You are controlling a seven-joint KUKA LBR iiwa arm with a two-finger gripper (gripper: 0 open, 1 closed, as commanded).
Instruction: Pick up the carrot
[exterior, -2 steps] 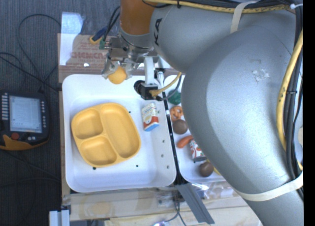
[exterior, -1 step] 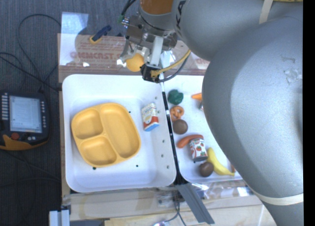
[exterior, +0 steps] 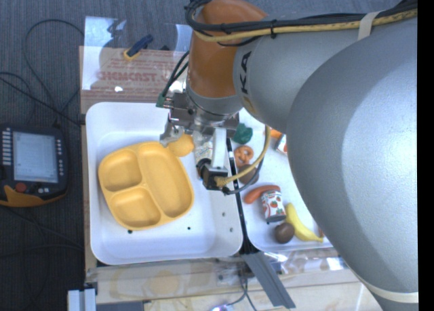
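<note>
The carrot (exterior: 252, 194) lies in the bin on the view's right (exterior: 261, 247), close to the wall it shares with the other bin. It is apart from the gripper (exterior: 175, 135), which hangs over the far part of the left-hand bin (exterior: 203, 235). From where I stand I cannot tell whether the gripper is open or closed, and I see nothing held in it.

Just under the gripper's tip sits a small yellow-orange piece (exterior: 181, 146), at the far edge of a yellow divided plate (exterior: 144, 184). The plate lies flat and takes up much of the left bin's floor.

Across the dividing wall, a round orange thing with green on it (exterior: 243, 152) sits near the arm. The carrot lies nearer to me, slanted, with one end just beside a small can with a red label (exterior: 272, 206). A banana (exterior: 300, 225) lies next to the can, and a brown rounded thing (exterior: 283, 233) sits at the banana's near end.

The big grey arm (exterior: 352, 133), with its orange band (exterior: 217, 52), covers the rest of that bin.

Both bins rest on a pale wooden bench (exterior: 169, 282). A printed board (exterior: 129, 76) lies at the bench's far end, with a blue and yellow object (exterior: 137, 45) on it. The floor is dark grey carpet (exterior: 54, 5). A handheld control unit with a screen (exterior: 30, 164) lies on the carpet to the left, with black cables trailing from it.
</note>
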